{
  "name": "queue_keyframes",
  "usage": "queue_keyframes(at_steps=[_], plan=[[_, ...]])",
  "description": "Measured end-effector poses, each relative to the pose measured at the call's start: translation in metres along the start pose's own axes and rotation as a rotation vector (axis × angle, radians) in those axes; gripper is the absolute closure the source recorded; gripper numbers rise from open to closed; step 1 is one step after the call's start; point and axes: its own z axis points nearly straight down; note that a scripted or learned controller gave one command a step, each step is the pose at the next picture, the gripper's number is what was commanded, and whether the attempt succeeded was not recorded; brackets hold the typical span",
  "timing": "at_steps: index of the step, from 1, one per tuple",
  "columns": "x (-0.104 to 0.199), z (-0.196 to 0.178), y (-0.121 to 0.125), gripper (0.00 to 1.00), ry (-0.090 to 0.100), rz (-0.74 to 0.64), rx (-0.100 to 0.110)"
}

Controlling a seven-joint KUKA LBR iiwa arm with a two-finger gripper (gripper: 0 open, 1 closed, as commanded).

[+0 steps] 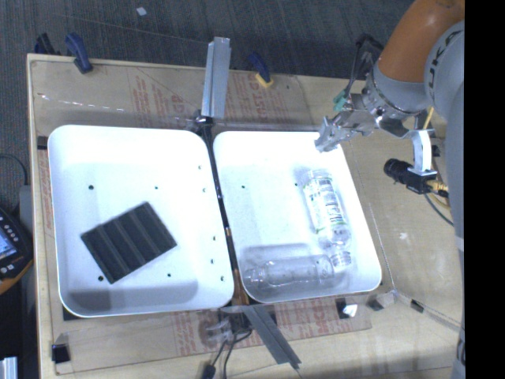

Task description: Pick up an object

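Two clear plastic bottles [325,208] lie in the right bin [260,212]; a ridged black panel [129,241] lies in the left bin [79,152]. The pincer [327,139] hovers over the right bin's far corner, grip unreadable.

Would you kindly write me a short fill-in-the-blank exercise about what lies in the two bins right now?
1. The black ribbed pad lies in the ____ bin.
2. The right bin holds ____ clear plastic bottles.
3. The gripper hangs over the right bin's far ____ corner.
4. The labelled bottle lies nearer the bin's ____ wall than the other bottle, which lies along the near wall.

Missing words: left; two; right; right
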Motion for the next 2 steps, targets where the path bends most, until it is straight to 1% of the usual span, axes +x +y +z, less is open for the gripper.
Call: queue_keyframes(at_steps=[1,2], plan=[[0.047,0.019,0.023,0.0,0.002,-0.093,0.0],[-0.001,0.135,0.009,0.0,0.001,0.126,0.0]])
